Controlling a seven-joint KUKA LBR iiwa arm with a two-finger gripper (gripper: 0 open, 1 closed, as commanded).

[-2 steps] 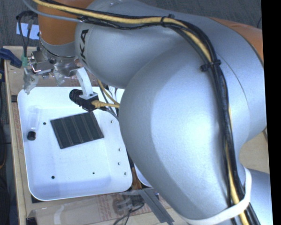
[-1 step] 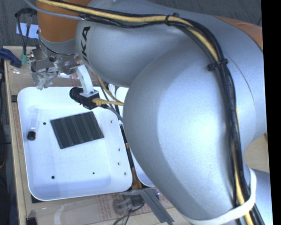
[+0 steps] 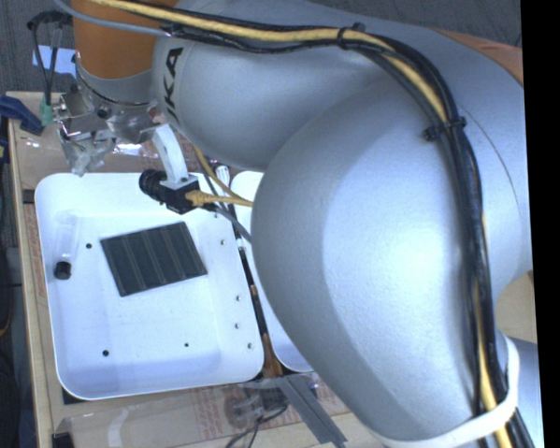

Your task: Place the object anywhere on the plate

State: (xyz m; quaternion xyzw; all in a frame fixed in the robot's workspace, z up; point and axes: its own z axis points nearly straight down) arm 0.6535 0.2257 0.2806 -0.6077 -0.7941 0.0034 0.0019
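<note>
Plate point(image 3: 155, 258) lies well apart from the gripper point(image 3: 87, 144); finger state unclear, so a release could perhaps miss.

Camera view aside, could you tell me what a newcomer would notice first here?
The grey arm looms over the right half, hiding most of the right bin. Its gripper hangs at the left bin's far edge, where a dark ribbed plate lies flat, a small clear bottle beside it.
</note>
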